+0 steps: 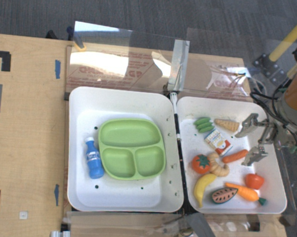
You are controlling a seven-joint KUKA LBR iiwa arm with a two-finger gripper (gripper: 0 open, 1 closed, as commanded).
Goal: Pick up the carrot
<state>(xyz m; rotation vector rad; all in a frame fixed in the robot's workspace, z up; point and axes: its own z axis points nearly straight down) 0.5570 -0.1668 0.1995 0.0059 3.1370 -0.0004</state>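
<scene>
Camera view
Carrot: orange toy carrot with a green tip (243, 192), in the right white bin (280, 202), near its front right corner, apart from the gripper.
Carrot axis: lies close to flat, long axis running left-right with a slight tilt; narrow orange end toward the left, green tip toward the right and a little nearer the front rim.
Carrot neighbours: dark oval toy with a pink edge (223, 195) touching its left end; small red toy pepper (254, 180) just behind it; yellow toy banana (202, 187) further left.
Gripper: grey two-finger gripper (254, 136) hovers over the right bin's back right part; jaws spread wide, nothing between them.
Under gripper: small orange sausage-shaped toy (235, 157) near the lower finger.
Writing: small white and red carton (218, 141) carries print, too small to read; reddish lettering on the clear panel (106, 71) behind the bins, not legible.
Left bin: left white bin (80, 110) holds a green three-compartment plastic plate (130, 149) and a blue bottle (93, 159) just beside it.
Surface: brown cardboard-coloured bench top (19, 131) with black marks and blue tape.
Room: dark grey carpet (147, 8) beyond.
</scene>
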